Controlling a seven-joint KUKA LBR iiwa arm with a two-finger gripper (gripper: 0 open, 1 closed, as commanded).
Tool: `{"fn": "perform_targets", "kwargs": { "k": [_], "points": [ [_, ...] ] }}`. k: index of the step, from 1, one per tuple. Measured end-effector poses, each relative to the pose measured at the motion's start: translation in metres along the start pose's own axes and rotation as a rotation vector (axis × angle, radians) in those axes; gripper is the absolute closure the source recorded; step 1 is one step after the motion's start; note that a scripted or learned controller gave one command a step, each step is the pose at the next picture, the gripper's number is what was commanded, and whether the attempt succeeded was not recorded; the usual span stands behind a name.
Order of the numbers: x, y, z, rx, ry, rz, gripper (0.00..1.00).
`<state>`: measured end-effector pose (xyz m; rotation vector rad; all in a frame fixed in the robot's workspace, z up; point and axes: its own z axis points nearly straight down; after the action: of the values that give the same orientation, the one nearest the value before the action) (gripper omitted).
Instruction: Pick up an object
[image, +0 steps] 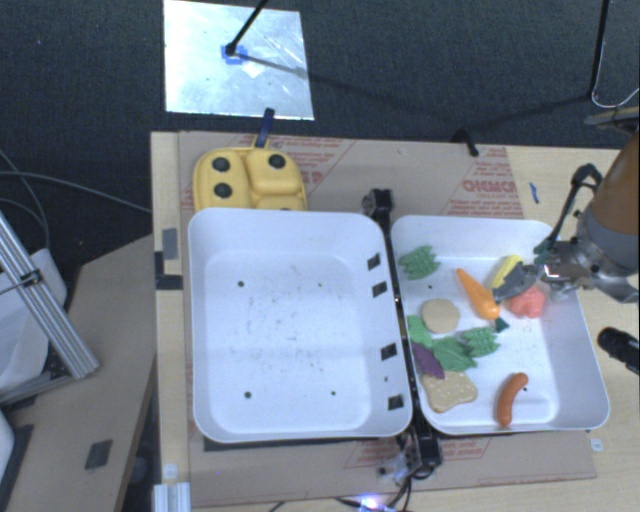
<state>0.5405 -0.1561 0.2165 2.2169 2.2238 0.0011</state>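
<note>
**Arm over the right bin, gripper low among toy foods**

Camera view from above the bench. Two shallow white bins sit side by side on a cardboard sheet. The left bin (290, 330) shows bare floor with faint specks. The right bin (575, 390) holds a scatter of toy foods. The grey arm (610, 240) enters from the right edge, and its gripper (522, 284) reaches down into the far right part of this bin. Whether the pincer is open, closed or gripping anything cannot be told here, since its tip blurs into the items beneath it.

Objects closest to the gripper: a yellow piece (506, 268) just to its left and a pink piece (530, 303) just below it, both touching or nearly touching the tip. An orange carrot (477, 293) lies tilted just left of these. Further items in the same bin: a green leaf (419, 263) at the far left, a round beige disc (440, 316) near the middle, a cluster of green and purple leaves (455, 350) below the disc, a tan bread slice (449, 391) at the near left, and a red-orange sausage (510, 397) at the near edge.

Beyond the left bin stands a yellow moulded tray (249, 180)
</note>
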Motion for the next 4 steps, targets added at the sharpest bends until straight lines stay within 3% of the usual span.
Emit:
{"fn": "perform_targets", "kwargs": {
  "k": [1,2,3,4],
  "points": [
    [0.032,-0.038,0.136,0.002,0.004,0.003,0.00],
    [0.030,-0.034,0.119,-0.008,0.002,0.001,1.00],
    [0.032,0.008,0.020,-0.011,-0.002,-0.004,1.00],
    [0.043,-0.031,0.021,0.002,0.001,0.003,1.00]
  ]
}}
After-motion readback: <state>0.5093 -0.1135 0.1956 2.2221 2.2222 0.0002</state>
